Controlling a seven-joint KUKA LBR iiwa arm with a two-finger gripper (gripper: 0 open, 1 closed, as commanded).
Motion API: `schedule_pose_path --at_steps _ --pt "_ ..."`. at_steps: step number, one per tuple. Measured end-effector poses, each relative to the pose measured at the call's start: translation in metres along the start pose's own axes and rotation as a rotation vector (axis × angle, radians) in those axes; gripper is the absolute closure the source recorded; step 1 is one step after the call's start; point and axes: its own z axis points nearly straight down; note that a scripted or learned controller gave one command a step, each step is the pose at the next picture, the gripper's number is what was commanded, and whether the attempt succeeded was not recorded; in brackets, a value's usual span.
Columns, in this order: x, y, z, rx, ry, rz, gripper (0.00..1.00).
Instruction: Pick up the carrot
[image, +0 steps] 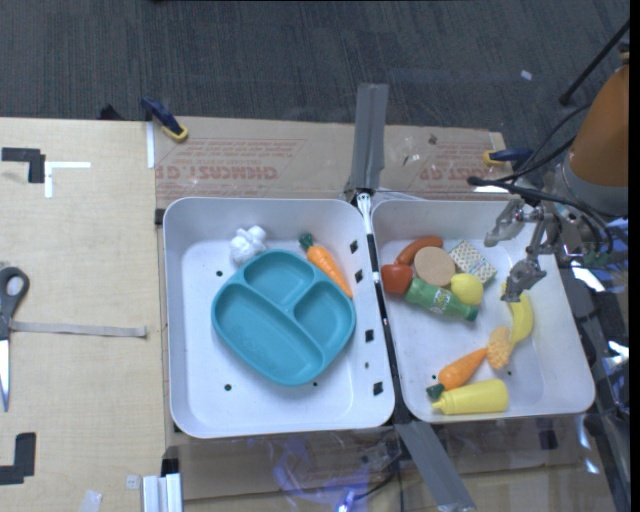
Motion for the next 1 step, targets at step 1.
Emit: schedule_pose_path --at_steps 1 --pt "0.0347 0.0235 0.0836 0.015 -0.029 -0.439 0.0"
